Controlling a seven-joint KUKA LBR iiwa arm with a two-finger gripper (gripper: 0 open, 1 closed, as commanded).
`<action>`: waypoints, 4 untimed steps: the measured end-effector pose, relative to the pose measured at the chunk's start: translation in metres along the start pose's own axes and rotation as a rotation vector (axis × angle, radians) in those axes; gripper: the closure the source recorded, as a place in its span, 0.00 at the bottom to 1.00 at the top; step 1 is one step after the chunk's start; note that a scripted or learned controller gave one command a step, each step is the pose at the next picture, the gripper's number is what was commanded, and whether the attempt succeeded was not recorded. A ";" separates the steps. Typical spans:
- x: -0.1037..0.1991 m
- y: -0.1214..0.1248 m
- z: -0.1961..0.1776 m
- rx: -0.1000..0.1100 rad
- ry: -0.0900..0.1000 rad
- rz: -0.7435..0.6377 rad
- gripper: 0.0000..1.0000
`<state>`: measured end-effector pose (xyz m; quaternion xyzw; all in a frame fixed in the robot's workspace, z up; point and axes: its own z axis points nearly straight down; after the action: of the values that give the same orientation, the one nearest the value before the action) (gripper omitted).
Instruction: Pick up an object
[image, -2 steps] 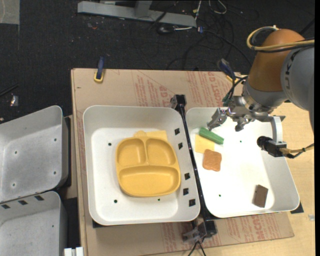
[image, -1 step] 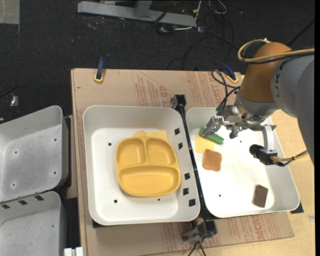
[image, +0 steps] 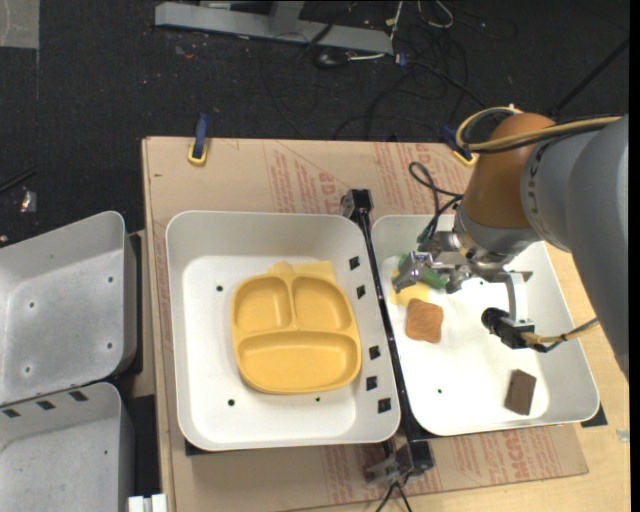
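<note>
Dark floor with loose cables; plywood surface (image: 260, 170) bearing two white bins, claw (image: 432, 268) low over right bin (image: 560, 400).
Approach step, nothing lifted. Claw state: cannot tell. Nearest candidate: orange-brown chunk (image: 424, 320) just below claw; green item (image: 408, 265) at claw tip; brown block (image: 520, 391) well apart. Yellow divided tray (image: 296, 333) in left bin (image: 200, 400). Next: centre over chunk, descend, close.

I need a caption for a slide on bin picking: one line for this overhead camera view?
Gripper down in right bin near orange-brown piece; yellow tray in left bin.
</note>
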<state>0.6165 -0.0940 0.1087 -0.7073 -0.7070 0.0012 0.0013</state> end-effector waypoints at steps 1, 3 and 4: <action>0.000 0.000 0.017 -0.002 -0.001 0.000 0.00; 0.001 0.005 -0.037 -0.008 -0.001 -0.002 1.00; -0.007 0.007 -0.099 -0.010 -0.002 -0.002 1.00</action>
<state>0.6234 -0.1005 0.2072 -0.7066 -0.7076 -0.0017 -0.0027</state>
